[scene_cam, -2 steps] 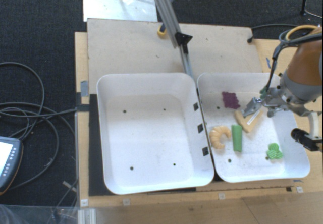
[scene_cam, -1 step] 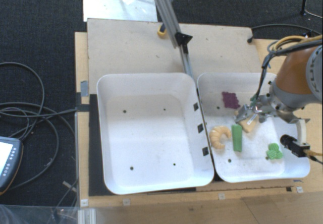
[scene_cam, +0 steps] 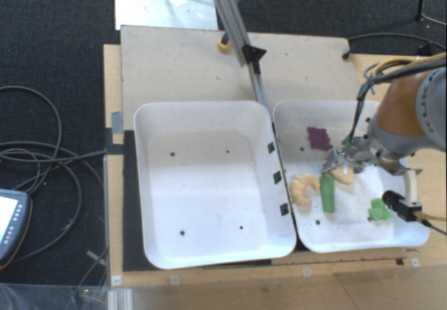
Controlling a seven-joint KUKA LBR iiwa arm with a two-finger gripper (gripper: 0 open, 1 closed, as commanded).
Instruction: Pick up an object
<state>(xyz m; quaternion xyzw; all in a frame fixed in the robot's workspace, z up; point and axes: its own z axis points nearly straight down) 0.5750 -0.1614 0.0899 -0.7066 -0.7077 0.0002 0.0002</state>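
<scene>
From my seat the scene is evenly and brightly lit from above, with no hard shadows; I see only soft shade under the rims of the two white bins [scene_cam: 209, 183]. The bins run close to overexposed, washing out their floors. The dark carpet [scene_cam: 56, 22] swallows detail. Focus is fair, though the arm [scene_cam: 408, 109] looks slightly soft.

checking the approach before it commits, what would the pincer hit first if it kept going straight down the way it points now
Most likely the green stick: the pincer hangs just above its top end, with a pale yellow piece right beside it. Depth is hard to judge from this slant, so either could come first.
</scene>
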